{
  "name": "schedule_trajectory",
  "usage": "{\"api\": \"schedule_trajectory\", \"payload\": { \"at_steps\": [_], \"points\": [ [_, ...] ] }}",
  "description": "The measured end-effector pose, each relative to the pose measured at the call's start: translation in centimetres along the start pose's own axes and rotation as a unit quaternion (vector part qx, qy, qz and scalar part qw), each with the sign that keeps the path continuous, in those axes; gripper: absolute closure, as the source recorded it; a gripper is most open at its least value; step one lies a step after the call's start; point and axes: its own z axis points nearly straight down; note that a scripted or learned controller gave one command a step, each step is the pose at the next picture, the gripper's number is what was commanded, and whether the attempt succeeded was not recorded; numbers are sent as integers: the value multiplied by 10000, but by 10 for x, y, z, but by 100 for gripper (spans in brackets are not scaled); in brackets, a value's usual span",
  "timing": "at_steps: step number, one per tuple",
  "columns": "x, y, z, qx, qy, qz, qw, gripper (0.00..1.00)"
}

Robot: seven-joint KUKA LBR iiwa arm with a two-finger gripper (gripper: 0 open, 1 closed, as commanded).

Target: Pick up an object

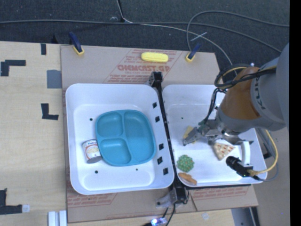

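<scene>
Hand (192, 136) low in right white bin (188, 95).
Finger state cannot be determined; green knobbly ball (185, 163) lies just nearer.

Dark carpet (155, 6) beyond wooden bench (28, 126) — cardboard sheet (117, 67) on top.

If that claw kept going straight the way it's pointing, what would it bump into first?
The gripper points left and slightly down over the right bin. Probably bare bin floor first, then the black divider between bins; the green ball lies off that line. Depth is unclear.
</scene>
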Motion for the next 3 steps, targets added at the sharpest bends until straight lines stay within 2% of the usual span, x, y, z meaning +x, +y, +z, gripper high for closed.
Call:
{"api": "schedule_trajectory", "payload": {
  "at_steps": [1, 2, 3],
  "points": [
    [1, 1, -13, -13, 2, -8, 10000, 100],
    [2, -4, -56, -43, -4, 0, 10000, 100],
    [-6, -7, -115, -55, -12, 3, 10000, 100]
  ]
}}
